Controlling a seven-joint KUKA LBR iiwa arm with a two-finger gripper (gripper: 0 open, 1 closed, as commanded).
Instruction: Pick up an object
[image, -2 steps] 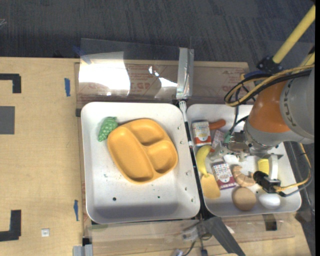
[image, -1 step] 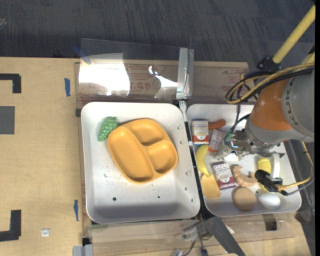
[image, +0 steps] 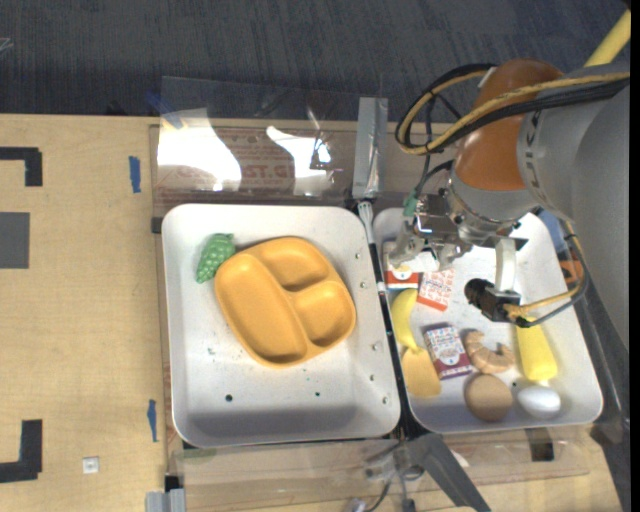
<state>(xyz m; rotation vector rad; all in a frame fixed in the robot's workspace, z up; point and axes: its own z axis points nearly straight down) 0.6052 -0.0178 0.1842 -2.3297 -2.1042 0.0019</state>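
Note:
My gripper hangs low over the far left corner of the right bin, at the end of the grey arm with the orange band. Right under it lies a small red and white item, partly hidden. A red and white packet lies just to its right, and a yellow banana just in front of it. Nothing shows as lifted off the bin floor.
The right bin also holds a dark red box, a yellow wedge, a brown round thing, a white egg, a yellow corn cob and a pale pastry. The left bin holds an orange divided plate and green grapes.

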